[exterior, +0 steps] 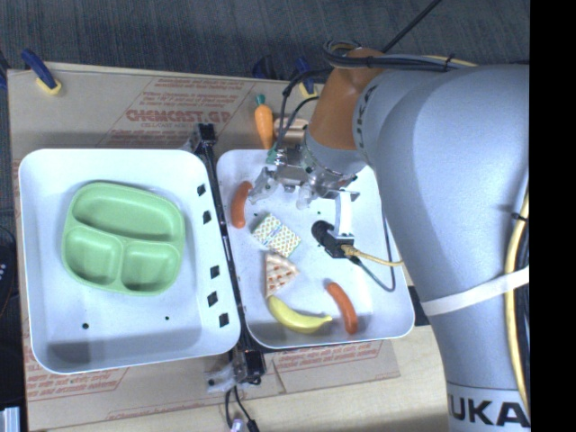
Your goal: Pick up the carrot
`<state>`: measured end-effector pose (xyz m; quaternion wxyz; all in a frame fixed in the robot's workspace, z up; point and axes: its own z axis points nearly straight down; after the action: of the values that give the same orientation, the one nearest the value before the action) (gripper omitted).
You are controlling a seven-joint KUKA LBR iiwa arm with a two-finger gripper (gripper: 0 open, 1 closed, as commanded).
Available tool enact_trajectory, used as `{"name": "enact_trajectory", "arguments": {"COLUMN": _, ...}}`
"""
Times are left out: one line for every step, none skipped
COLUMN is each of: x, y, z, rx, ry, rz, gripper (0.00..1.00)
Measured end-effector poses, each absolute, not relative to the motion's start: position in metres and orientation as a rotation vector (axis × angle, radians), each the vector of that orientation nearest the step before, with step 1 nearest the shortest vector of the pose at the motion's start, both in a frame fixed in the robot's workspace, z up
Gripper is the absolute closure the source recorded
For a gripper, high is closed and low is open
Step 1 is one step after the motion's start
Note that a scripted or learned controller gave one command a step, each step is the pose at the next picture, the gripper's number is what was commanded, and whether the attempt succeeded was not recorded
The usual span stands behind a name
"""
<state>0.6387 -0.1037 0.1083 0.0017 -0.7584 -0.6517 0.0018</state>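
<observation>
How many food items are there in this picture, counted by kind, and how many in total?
Carrot: 1, on the cardboard just outside the right bin
Sausages: 2
Banana: 1
Pizza slice: 1
Patterned wafer: 1
Total: 6

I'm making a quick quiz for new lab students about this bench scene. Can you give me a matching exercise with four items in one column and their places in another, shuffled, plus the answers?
Things:
1. carrot
2. green plate
3. banana
4. pizza slice

Places:
A. in the left bin
B. along the near edge of the right bin
C. outside the bins, on the cardboard just beyond the right bin's far edge
D. middle of the right bin, just above the banana

Pairs: 1-C, 2-A, 3-B, 4-D
</observation>
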Motion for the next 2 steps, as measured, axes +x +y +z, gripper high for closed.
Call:
{"name": "enact_trajectory", "arguments": {"x": 0.656, "y": -0.111, "z": 0.111, "rx": -2.938, "ry": -1.102, "rz": 0.004, "gripper": 0.00}}
{"name": "enact_trajectory", "arguments": {"x": 0.651, "y": -0.066, "z": 0.241, "rx": -3.105, "ry": -0.453, "rz": 0.005, "gripper": 0.00}}
